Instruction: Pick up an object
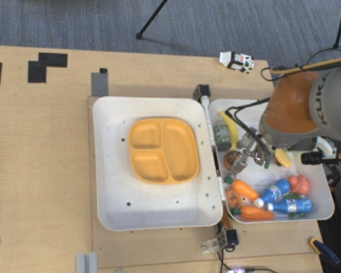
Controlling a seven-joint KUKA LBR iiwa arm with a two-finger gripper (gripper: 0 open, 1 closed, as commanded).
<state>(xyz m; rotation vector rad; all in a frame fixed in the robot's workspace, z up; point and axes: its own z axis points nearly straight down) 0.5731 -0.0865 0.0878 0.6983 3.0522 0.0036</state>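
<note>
I see blue-grey carpet floor (74, 10) along top. Thin black pole (159, 10) slants across carpet. Below carpet, light wood counter (40, 169) fills most of my view. Black tape squares (45, 66) stuck on counter at top left. Light is soft and even, no strong shadows.

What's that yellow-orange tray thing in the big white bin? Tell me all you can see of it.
The divided plate looks like matte yellow-orange plastic, squarish with rounded corners. Raised ridges split it into three compartments: two smaller ones on the left, one long one on the right. It lies flat, right side up, slightly rotated, near the middle of the left bin, touching nothing else.
</note>
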